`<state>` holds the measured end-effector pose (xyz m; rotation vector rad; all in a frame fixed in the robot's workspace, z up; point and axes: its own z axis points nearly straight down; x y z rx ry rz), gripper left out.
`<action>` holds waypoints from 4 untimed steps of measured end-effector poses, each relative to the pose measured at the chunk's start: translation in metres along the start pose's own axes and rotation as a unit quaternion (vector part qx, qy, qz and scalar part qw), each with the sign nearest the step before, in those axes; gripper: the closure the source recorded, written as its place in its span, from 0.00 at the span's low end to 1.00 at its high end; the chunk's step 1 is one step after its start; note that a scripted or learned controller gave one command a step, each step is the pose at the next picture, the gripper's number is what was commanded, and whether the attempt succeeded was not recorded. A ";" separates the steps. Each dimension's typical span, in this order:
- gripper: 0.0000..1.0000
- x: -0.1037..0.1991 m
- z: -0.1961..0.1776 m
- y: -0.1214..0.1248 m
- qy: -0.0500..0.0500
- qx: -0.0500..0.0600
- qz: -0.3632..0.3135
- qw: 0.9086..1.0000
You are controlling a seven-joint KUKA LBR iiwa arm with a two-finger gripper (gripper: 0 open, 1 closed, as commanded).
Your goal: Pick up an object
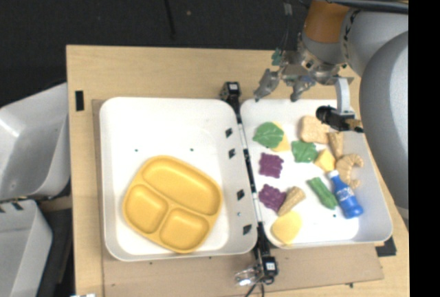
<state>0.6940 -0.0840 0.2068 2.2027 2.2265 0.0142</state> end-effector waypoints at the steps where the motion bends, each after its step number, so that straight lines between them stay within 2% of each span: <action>1: 0.00 -0.022 0.097 -0.154 0.002 0.018 0.009 1.000; 2: 0.00 -0.030 0.104 -0.204 0.000 0.006 0.008 1.000; 3: 1.00 -0.030 0.094 -0.202 0.001 0.006 0.010 1.000; 4: 1.00 0.068 0.000 -0.185 0.002 0.003 -0.001 1.000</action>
